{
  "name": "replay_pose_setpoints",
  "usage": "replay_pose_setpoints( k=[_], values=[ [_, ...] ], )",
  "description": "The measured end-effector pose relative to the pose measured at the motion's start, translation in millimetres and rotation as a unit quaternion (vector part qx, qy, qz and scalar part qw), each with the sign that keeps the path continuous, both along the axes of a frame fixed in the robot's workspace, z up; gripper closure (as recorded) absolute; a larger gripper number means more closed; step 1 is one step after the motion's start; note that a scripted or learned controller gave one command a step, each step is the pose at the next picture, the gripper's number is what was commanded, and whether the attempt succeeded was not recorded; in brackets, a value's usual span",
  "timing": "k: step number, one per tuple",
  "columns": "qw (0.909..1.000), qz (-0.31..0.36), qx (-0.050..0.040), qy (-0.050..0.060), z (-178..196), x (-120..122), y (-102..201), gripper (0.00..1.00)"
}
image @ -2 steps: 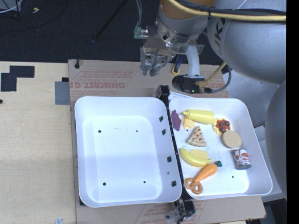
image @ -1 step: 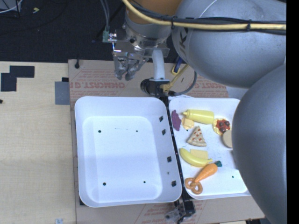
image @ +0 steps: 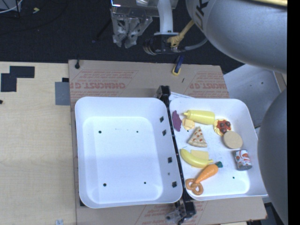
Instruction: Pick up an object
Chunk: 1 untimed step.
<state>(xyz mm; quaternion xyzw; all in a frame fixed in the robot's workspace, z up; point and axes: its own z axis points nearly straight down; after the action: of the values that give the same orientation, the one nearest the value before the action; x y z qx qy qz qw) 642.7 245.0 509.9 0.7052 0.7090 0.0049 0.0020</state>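
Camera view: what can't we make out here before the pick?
- Gripper: high above the bench against dark background, blurred; finger state unreadable.
- Purple item: tucked against right bin's left wall, identity unclear.
- Small can: label too small to read.
- Pretzel: partly overlapped by the carrot.

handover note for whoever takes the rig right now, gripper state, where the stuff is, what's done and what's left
Gripper: raised above the far edge of the bench, beyond both bins, holding nothing visible; finger state unclear.
Objects: all in the right bin: yellow bottle, pizza slice, banana, carrot, pretzel, can, round cookie, purple piece.
Left bin: holds no objects.
Done: no pick yet.
Left: descend into the right bin, grasp one object, lift.
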Motion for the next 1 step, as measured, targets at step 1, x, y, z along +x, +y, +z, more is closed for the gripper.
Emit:
replay_pose_setpoints(
  k=[1],
  values=[
    [0.9998,-0.004,-0.0060,0.016,-199.8,-53.8,-5.1,1.00]
  ],
)
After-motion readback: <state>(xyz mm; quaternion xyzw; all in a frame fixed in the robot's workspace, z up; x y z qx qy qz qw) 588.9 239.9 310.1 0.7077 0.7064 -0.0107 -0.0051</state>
